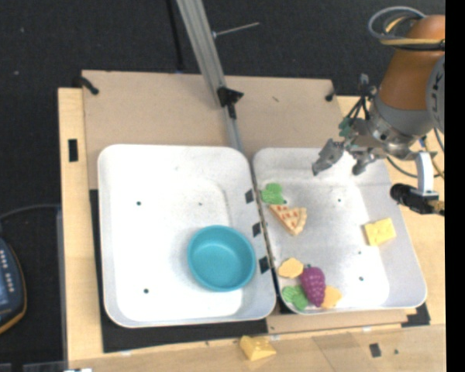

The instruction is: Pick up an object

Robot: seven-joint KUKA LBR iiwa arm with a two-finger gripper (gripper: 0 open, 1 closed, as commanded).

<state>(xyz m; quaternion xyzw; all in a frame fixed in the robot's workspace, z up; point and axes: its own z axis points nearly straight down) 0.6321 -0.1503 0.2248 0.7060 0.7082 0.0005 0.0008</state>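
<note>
My gripper point(342, 163) hangs over the back of the right bin point(349, 231), its two grey fingers spread apart and nothing between them. Below it to the left lie a pizza slice point(288, 218) and a small green piece point(273, 193). A yellow cheese block point(379, 231) rests near the bin's right wall. At the front left corner of that bin sit purple grapes point(314, 284), a green piece point(294, 296) and two small orange-yellow pieces point(291, 267), point(330, 296). A blue bowl point(220, 257) stands in the left bin point(155, 200).
A grey metal pole point(205, 53) slants from the top down to the seam between the bins. A yellow wedge point(256, 348) lies on the bench in front of the bins. A handheld device point(0, 285) sits at the far left.
</note>
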